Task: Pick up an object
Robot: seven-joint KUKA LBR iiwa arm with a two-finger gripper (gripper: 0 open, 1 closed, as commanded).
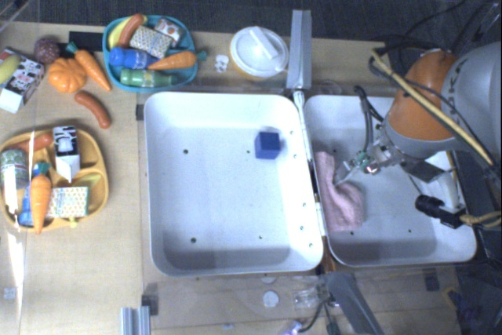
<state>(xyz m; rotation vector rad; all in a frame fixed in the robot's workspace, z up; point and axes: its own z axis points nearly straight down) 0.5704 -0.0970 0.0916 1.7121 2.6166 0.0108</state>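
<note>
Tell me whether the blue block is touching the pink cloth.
Apart. The camera view shows the blue block in the left bin and the pink cloth in the right bin, with both bins' rims between them.

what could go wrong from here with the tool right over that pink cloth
1. The pink cloth lies bunched against the right bin's left wall, so the tool may strike the wall or pinch only a loose fold that slips out.
2. A limp cloth can drag or catch on the divider between the bins when lifted.
3. The blue block sits in the left bin, apart from the tool; going for it means a fresh reach across that divider.
</note>
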